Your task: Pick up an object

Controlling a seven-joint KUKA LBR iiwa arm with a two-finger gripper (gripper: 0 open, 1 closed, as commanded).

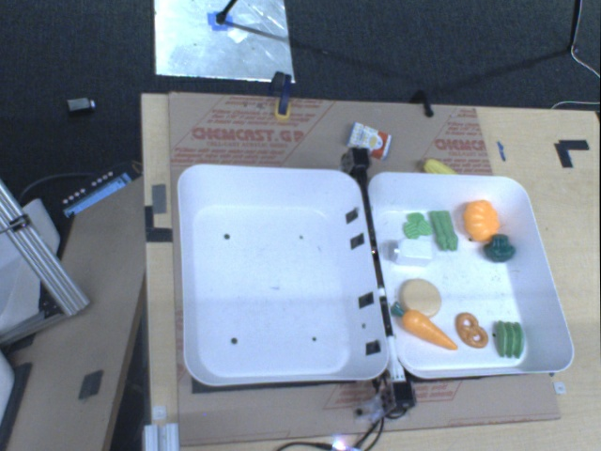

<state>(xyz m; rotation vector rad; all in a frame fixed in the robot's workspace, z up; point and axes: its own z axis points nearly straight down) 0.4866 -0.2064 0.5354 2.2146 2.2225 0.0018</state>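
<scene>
Tool state I couldn't tell — I judged the orange pumpkin (480, 219) best: isolated, so descend centred.

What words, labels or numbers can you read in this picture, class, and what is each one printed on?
"CHEMCAST GP": red print on the brown sheet under the bins, left of centre.
Red print at the sheet's upper right: same look, too blurred to read.
Small packet above the bins: print too small to read.
</scene>
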